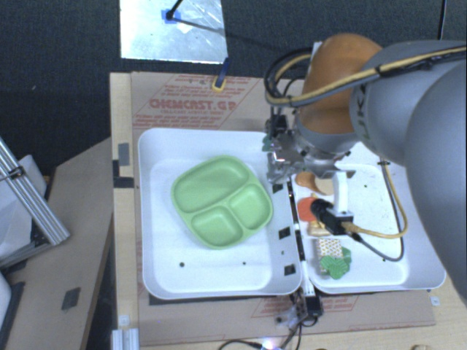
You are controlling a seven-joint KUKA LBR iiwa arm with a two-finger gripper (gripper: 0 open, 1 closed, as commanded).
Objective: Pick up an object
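A green three-compartment plate (222, 201) lies in the left white bin (164, 268). In the right bin (379, 268), near its left wall, lie several small items: a tan and brown piece (321, 184), an orange-red piece (305, 209), a patterned piece (329, 248) and a green leafy toy (337, 263). My gripper (278, 168) hangs over the divider between the bins, just right of the plate's upper edge and above the small items. The wrist and cables hide its fingers.
The grey arm with its orange band (339, 86) fills the upper right and covers much of the right bin. A yellow cable (379, 232) loops over that bin. Cardboard (190, 100) lies under the bins, and a shiny sheet (175, 20) sits behind.
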